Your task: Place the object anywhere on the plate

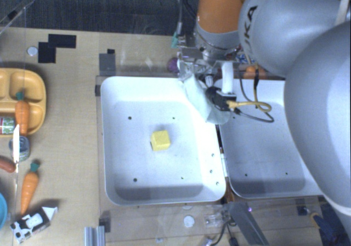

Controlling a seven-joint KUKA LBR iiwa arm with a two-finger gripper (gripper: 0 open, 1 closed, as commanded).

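A small yellow block (160, 140) lies near the middle of the left white bin (118, 184). A tan divided plate (30, 83) rests on the bench far to the left, outside the bins, with a toy carrot (21, 116) on it. My gripper (204, 92) hangs over the back right corner of the left bin, close to the wall shared by the two bins. It is up and to the right of the block and well apart from it. The arm's wrist hides much of the gripper.
The right white bin (263, 179) is largely covered by the grey arm. On the left of the bench lie a second carrot (29, 184), a small can (6, 125), a knife (16, 143) and a cow-patterned carton (33, 221).
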